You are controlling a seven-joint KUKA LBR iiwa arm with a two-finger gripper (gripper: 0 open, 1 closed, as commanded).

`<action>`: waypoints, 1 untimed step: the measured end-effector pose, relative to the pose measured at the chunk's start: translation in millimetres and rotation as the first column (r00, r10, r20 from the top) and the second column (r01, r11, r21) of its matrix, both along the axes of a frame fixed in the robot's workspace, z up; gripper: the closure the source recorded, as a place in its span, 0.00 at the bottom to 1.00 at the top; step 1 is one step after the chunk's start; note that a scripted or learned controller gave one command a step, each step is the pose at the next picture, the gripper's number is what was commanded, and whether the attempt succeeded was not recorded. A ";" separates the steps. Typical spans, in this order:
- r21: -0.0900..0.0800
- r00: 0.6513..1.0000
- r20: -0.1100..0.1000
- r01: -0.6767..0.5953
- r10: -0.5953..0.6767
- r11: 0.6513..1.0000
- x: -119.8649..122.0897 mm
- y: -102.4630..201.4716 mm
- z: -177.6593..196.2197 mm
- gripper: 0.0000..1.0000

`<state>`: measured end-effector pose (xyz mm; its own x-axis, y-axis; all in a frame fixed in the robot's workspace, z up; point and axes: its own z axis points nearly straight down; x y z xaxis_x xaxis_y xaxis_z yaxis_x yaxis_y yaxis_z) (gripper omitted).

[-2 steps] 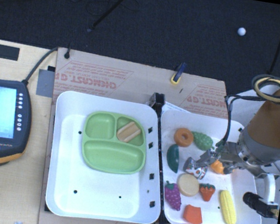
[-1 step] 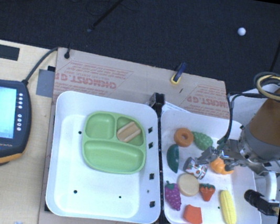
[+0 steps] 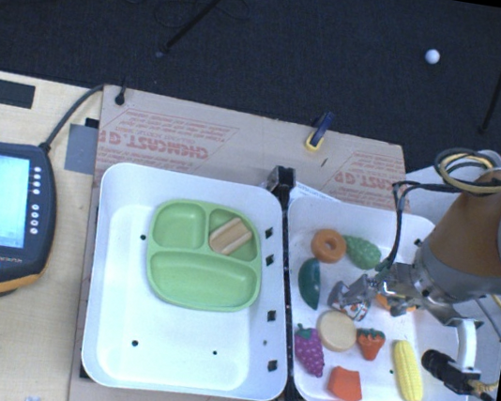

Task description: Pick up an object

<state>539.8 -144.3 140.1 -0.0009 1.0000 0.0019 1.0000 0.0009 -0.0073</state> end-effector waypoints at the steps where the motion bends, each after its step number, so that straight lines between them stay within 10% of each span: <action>1: 0.000 1.000 0.002 -0.001 0.001 1.000 -0.1 2.4 -52.9 0.00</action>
<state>539.7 -141.9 87.2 -0.0017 1.0000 0.0022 1.0000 0.0018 -0.0049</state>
